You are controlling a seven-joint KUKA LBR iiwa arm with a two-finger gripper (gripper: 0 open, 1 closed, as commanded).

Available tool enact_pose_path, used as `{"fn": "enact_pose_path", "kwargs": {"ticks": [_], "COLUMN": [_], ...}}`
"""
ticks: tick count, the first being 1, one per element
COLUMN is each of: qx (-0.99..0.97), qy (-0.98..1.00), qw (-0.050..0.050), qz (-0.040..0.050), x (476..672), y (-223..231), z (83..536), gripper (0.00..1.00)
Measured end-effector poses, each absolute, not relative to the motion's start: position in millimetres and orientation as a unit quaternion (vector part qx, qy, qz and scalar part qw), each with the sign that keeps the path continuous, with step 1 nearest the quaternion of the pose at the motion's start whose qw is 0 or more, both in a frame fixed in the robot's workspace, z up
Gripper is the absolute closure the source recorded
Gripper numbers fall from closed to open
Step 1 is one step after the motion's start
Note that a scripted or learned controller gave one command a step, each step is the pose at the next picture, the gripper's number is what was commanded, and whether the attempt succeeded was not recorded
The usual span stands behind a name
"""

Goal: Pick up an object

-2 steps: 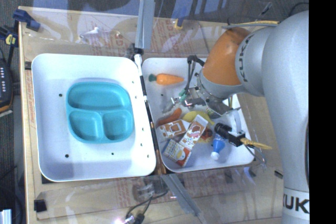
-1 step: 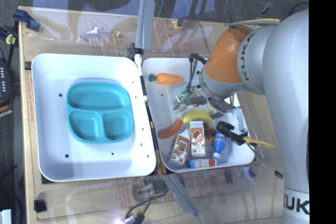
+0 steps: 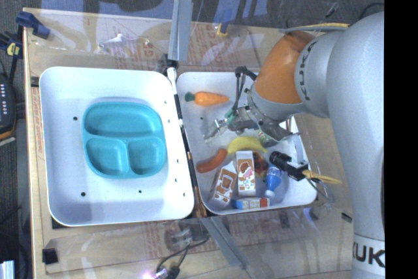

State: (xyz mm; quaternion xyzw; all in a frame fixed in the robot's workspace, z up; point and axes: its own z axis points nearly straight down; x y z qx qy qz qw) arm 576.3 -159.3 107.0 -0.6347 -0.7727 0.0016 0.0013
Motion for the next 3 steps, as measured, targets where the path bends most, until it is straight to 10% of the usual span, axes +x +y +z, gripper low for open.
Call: {"fn": "enact_pose_path", "kwargs": {"ticks": [1, 2, 3], "qx": [-0.599, -0.597, -0.673], "qy": [-0.8, -0.802, -0.74], "qw": [0.002, 0.002, 0.0], "qz": [0.0003, 0.0005, 0.0007], "x": [512.8, 513.5, 510.5], "y": [-153, -153, -128], "z": [91, 102, 226], "gripper": [0.0, 1.0, 1.0]}}
